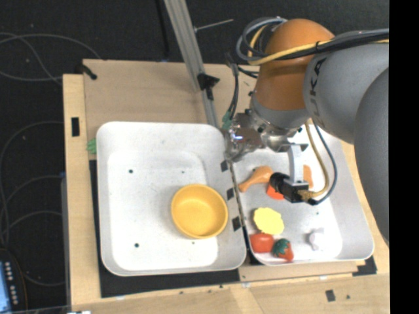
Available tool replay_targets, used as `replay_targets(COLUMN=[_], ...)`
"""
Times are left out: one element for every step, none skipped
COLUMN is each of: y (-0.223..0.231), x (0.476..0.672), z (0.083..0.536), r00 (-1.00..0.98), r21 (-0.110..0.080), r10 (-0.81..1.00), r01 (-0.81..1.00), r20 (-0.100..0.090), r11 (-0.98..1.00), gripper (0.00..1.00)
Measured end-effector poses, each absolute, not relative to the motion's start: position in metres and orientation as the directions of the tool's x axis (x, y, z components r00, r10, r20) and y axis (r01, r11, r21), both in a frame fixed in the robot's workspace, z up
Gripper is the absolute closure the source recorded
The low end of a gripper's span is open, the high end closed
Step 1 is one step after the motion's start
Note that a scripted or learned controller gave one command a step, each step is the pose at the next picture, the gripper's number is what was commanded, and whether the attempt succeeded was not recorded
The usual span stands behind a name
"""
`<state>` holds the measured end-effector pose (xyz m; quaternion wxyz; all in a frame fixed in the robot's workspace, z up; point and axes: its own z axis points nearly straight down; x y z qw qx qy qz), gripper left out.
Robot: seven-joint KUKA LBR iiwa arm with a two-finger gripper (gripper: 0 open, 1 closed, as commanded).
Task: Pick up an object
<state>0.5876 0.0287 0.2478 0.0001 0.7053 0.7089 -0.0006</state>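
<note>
Orange drumstick toy (254, 178) at five o'clock from gripper (237, 145), likely easiest target; centre above, descend straight. Pincer state: cannot tell.

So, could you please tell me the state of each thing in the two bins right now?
Yellow round bowl: upright, empty, left bin.
Orange curved toy: lying flat, right bin.
Yellow lumpy flat piece: lying flat, right bin.
Red round toy: at right bin's near wall.
Gripper: above the bins' shared edge.

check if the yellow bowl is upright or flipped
Upright: the yellow bowl sits in the left bin, hollow facing up, full rim showing.
</note>
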Motion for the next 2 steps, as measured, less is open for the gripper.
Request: replay_targets(y=[0.0859, 0.0828], x=[0.5817, 0.582], z=[0.2551, 0.2546], r00=[-0.009, -0.004], r21=[0.001, 0.0], r10=[1.0, 1.0], r01=[1.0, 1.0], r20=[0.003, 0.002], r11=[0.009, 0.004], gripper=[1.0, 0.0])
